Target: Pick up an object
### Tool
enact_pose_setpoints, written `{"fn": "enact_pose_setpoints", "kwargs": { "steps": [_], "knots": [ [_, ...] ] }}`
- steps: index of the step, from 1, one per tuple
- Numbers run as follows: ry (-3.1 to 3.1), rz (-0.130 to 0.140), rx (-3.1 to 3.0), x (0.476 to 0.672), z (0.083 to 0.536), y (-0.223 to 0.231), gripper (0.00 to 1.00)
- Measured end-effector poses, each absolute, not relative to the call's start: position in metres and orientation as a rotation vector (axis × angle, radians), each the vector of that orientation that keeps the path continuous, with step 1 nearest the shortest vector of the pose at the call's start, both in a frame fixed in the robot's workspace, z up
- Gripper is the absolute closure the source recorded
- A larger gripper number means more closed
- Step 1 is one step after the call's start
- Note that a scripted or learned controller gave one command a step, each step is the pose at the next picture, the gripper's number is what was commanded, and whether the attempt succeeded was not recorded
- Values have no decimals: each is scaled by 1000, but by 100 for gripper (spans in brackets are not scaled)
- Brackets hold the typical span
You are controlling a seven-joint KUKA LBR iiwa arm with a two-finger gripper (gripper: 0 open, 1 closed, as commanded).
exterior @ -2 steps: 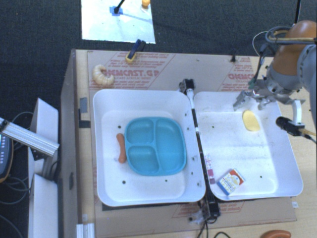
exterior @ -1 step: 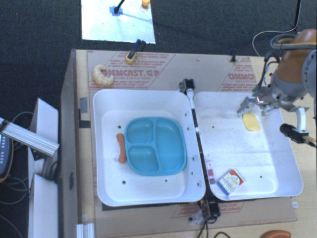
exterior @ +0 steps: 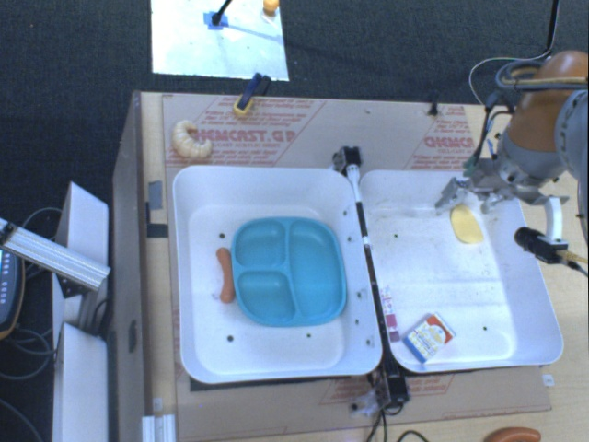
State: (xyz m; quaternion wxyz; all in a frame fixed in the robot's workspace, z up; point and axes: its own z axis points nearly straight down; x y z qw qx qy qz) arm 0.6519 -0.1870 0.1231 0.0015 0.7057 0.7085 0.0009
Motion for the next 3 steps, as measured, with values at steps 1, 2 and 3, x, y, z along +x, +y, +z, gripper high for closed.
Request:
{"fn": "enact_pose_setpoints", "kwargs": {
  "steps": [1, 2, 3],
  "knots": [
    [2221, 0, 2218, 655, 85, -207, 0],
    [2220, 3, 2217, 645, 126, -202, 0],
    [2222, 1, 2218, 648, 112, -206, 0]
  ]
}}
